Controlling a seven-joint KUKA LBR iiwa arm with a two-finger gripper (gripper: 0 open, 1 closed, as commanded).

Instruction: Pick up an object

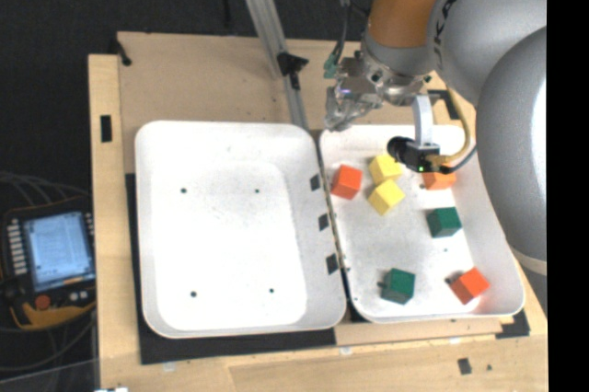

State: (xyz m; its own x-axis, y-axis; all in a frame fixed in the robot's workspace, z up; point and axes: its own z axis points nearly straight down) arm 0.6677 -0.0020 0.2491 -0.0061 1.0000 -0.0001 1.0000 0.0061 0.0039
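Now the hand (348,109) hangs above the far-left corner of the right bin (419,312), close to the wall where the two bins meet. Its tip is small and partly blurred against the bin rim, so I cannot tell if it is open or closed, and no cube can be seen in it.

Nearest to the hand, a little toward the camera, lies an orange cube (346,181). Just beside that one are two yellow cubes (386,195), touching or almost touching each other. Farther right there is another orange cube (439,179), partly hidden under a black part of the arm, and then a green cube (444,222). Near the front wall of the bin lie a second green cube (398,285) and a third orange cube (468,284), well apart from each other. The left bin (152,197) stands beside it on the wooden surface (202,50).

I judge that the task is at the approach step: nothing is lifted yet. The next move probably calls for the hand to shift toward one cube, perhaps the nearest orange one, to line up over it and go down. The yellow pair looks harder, because the cubes are so close together.
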